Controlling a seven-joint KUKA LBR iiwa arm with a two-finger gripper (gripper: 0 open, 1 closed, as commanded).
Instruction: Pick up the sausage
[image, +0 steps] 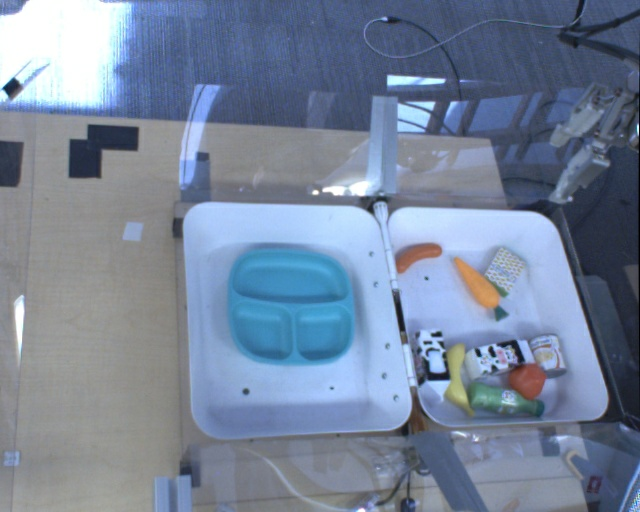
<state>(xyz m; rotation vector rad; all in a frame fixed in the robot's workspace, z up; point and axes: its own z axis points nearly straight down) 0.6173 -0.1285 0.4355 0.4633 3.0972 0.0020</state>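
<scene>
Two shallow white bins are seen side by side on the bench. In the left bin (215, 400) a blue divided plate (292, 306) is placed, with one long compartment on the far side and two smaller ones on the near side. In the right bin (560, 255) several toy foods are gathered.

The sausage (418, 256) is found in the far left corner of the right bin, close to the wall that is shared by the two bins. It is laid flat, with its right end turned a little toward the far side. Just to its right an orange carrot (478, 284) is laid at a slant, and beside the carrot a small patterned packet (505, 269) is seen. Along the near side a black and white carton (430, 357), a yellow banana (456, 377), a green bottle (506, 402), a red tomato (527, 380) and a small can (547, 354) are crowded together.

The gripper (590, 150) is held outside the bins, beyond the far right corner of the right bin, well apart from the sausage. Nothing is seen between its parts, but it is probably too pale and small here for the state of the hand to be told.
</scene>
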